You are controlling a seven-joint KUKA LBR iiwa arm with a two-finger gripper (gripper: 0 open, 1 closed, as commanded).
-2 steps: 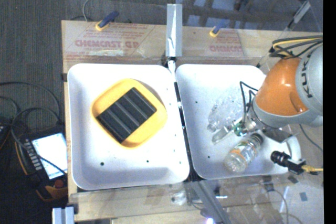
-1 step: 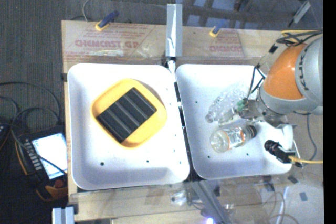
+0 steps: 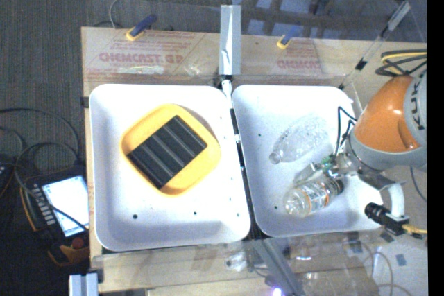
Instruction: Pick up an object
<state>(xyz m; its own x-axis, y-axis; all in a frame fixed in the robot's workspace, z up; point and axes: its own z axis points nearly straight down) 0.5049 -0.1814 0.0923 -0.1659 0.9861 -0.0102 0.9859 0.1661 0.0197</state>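
Nearest to us, low in the right bin [image 3: 263, 218], lies a clear bottle [image 3: 312, 195] on its side, cap end pointing down-left, and the gripper [image 3: 331, 170] sits right at its upper end. Whether it is clenched on the bottle or released we cannot tell, since the wrist and wiring hide that spot. We judge the step in hand to be the grasp itself, and to do it well we would close across the bottle's round body, not along it, near the middle so it does not swing, and lift straight up, clear of the bin wall. Clear plastic is slick and may crumple, so we expect a firm but not crushing squeeze to serve best. Just beyond lies a second bottle [image 3: 298, 138], close by. Farther left, the left bin [image 3: 104, 218] holds a yellow tray [image 3: 171, 148] with a dark ribbed insert.
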